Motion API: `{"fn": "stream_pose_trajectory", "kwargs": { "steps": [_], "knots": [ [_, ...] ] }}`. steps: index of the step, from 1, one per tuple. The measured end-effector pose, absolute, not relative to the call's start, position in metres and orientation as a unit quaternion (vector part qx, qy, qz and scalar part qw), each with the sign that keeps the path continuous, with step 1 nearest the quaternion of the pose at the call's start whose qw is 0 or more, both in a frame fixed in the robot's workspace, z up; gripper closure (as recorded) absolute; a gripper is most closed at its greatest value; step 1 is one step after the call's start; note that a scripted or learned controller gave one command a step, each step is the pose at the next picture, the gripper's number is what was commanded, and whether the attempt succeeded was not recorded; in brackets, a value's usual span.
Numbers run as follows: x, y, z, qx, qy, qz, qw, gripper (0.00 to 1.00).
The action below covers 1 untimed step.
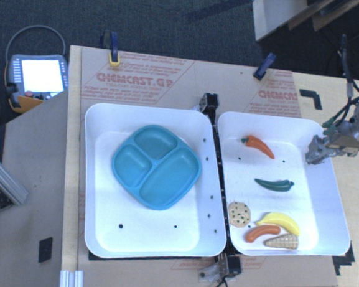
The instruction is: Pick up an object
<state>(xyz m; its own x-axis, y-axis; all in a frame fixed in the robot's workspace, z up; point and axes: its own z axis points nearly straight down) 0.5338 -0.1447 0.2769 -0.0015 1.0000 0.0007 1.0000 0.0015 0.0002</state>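
Observation:
The right bin [326,184] holds an orange pepper [258,147] at the back, a dark green pepper [274,185] in the middle, and near the front a round cookie [239,214], a yellow banana [281,222], a red sausage [263,233] and a tan cone-shaped piece [282,242]. My gripper [317,153] hangs over the bin's right back part, well to the right of the orange pepper. Nothing shows between its fingers.
The left bin [103,164] bears a blue divided plate [157,166]. A black clamp [209,102] sits at the back between the bins. A tablet [40,75] lies off the bench at the left. Cables run behind the wrist at the right.

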Motion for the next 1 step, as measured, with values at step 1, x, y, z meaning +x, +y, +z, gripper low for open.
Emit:
{"fn": "stream_pose_trajectory", "kwargs": {
  "steps": [1],
  "knots": [
    [0.5337, -0.0906, 0.2778, -0.705, -0.709, -0.0001, 0.001, 1.00]
  ]
}}
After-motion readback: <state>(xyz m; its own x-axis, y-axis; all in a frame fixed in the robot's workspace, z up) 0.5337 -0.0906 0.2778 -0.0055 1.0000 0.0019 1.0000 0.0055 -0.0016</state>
